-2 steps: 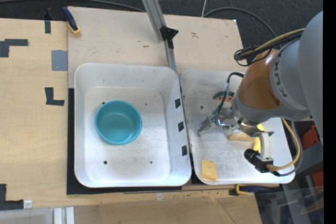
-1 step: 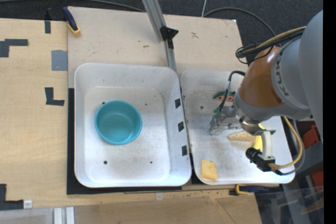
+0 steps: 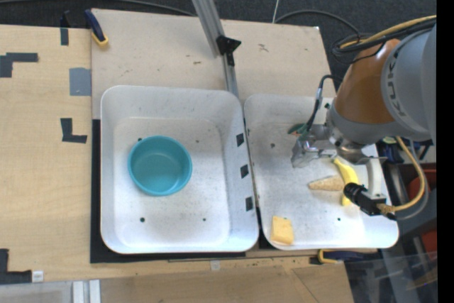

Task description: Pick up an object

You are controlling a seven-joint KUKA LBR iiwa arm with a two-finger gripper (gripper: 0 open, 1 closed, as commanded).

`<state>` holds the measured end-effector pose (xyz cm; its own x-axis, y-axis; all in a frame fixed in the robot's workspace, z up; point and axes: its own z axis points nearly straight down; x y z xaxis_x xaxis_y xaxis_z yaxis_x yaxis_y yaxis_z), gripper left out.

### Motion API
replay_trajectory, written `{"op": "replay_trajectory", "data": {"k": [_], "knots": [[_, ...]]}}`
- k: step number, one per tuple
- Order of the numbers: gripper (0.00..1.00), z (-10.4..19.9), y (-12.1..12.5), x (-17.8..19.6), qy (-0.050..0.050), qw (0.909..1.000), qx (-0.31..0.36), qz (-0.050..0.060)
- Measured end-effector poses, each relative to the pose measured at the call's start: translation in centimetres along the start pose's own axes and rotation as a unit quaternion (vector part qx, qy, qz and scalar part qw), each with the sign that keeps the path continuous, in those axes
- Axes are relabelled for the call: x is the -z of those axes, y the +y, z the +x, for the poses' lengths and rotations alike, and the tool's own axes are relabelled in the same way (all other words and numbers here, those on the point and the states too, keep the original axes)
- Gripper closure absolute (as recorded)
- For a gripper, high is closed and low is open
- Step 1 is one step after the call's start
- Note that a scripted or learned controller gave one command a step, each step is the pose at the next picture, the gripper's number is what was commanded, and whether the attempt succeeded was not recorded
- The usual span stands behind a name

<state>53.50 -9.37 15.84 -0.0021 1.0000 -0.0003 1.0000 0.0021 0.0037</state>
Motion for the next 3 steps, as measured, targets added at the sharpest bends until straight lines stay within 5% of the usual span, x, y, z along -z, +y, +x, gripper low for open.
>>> {"op": "replay_trajectory", "data": {"k": [2, 3], "knots": [[1.0, 0.2, 0.0, 10.6, 0.0, 1.0, 0.0, 0.0], [1.0, 5.7, 2.4, 10.5, 0.001, 1.0, 0.002, 0.002]]}}
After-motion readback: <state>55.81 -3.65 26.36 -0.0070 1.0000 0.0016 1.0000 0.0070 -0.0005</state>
